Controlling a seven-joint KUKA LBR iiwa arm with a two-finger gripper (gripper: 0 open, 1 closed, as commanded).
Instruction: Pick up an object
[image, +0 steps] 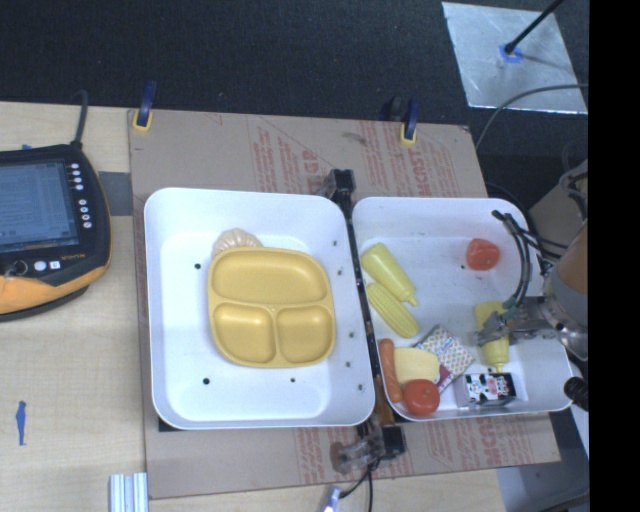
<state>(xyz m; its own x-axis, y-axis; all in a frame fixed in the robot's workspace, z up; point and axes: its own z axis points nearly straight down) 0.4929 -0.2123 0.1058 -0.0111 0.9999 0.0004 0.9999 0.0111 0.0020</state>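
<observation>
Yellow toy piece (493, 333) directly beneath jaws (507, 322) in right bin (420, 215) | jaw state: cannot tell | progress: at grasp point, nothing lifted; closing and raising left

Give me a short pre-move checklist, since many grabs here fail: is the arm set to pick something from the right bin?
1. Gripper over the right bin: ok.
2. Target under it, a small yellow object: ok.
3. Object seen between the fingers: cannot tell.
4. Space around the target, with the black-and-white carton just below: not ok, tight.
5. Corn cobs and the red tomato apart from the gripper: ok.
</observation>
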